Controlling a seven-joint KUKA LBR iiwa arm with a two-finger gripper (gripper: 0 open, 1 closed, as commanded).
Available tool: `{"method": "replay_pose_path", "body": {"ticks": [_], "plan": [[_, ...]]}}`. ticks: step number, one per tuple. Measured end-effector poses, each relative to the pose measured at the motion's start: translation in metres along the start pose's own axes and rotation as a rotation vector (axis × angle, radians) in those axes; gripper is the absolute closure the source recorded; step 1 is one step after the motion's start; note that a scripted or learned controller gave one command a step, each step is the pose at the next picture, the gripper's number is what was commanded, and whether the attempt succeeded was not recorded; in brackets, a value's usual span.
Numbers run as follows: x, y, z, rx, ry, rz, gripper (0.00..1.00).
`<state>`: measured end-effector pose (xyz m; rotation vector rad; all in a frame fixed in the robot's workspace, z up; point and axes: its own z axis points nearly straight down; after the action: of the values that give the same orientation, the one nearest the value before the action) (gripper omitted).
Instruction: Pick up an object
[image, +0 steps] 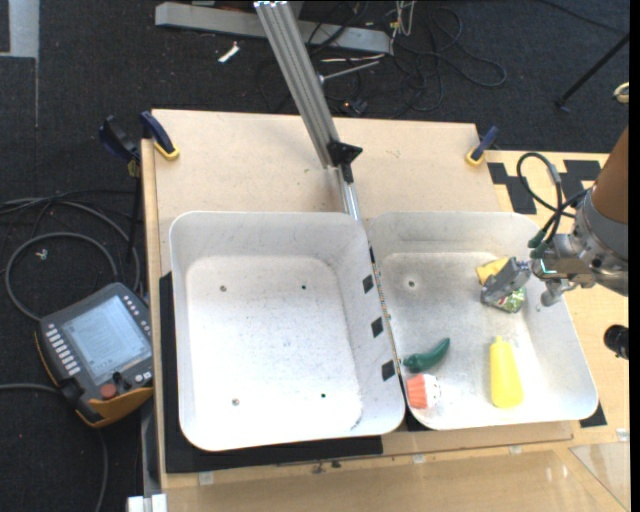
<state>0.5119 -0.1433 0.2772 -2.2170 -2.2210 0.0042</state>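
Observation:
The right bin (560, 330) holds several small objects. A yellow bottle (505, 373) lies near its front right, a green curved piece (429, 352) near the front left, and a red and white item (423, 391) at the front left corner. A small yellow object (489, 270) and a green scrap (514, 302) lie at the right rear. My gripper (532, 287) hangs low over that rear spot and stands open. One grey finger (504, 282) rests by the yellow object and green scrap, the other finger (555, 291) stands to the right. Nothing shows between them.
The left bin (190, 330) lies beside the right one, with a raised divider wall (378, 320) between them. A metal pole (305, 85) slants over the bench's rear. Yellow clamps (165, 150) hold the board's back corners. A teach pendant (95, 350) lies on the floor, left.

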Motion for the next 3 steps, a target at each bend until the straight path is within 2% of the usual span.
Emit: {"method": "replay_pose_path", "body": {"ticks": [1, 3], "plan": [[0.000, 0.001, -0.002, -0.004, -0.001, 0.002, 0.00], [0.015, 0.001, 0.112, 0.003, 0.001, 0.003, 0.00]]}}
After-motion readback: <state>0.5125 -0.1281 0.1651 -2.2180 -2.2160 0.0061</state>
